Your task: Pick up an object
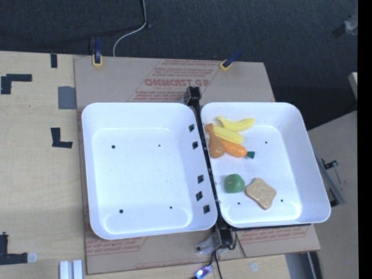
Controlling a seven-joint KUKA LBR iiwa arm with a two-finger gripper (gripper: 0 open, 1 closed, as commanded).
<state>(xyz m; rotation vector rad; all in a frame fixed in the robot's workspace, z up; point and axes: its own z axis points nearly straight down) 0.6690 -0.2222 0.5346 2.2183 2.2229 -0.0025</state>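
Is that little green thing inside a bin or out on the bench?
Inside. The green object lies on the floor of the right bin, beside a tan bread slice.

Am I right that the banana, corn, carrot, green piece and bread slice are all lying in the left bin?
Not quite. The camera view shows the banana, corn, carrot, green piece and bread slice all lying in the right bin, not the left bin. The rest holds: all five are together in one bin.

Small pale grey shape [349,25], blurred, beyond the bench's [35,156] far right corner; too indistinct to identify as arm.
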